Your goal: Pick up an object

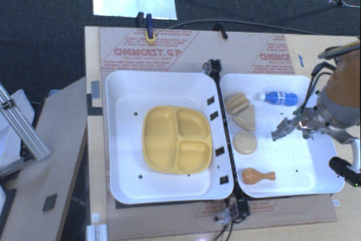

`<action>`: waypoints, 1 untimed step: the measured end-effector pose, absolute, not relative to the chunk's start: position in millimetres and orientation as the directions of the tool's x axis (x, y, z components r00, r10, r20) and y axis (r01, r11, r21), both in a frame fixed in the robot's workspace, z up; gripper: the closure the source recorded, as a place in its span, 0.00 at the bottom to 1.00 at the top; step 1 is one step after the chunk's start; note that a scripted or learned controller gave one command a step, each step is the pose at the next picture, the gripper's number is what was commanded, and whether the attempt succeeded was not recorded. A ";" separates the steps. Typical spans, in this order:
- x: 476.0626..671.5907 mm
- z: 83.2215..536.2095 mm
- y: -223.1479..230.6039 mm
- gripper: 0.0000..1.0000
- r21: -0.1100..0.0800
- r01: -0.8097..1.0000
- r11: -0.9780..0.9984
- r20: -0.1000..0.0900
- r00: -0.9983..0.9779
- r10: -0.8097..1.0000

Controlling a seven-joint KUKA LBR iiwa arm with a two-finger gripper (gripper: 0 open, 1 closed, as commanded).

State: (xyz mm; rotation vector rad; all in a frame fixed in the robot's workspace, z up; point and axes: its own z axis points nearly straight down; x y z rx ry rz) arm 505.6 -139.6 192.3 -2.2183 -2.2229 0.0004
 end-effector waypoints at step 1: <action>503.7 134.3 -130.2 0.00 -0.003 1.000 0.002 0.002 -0.002 1.000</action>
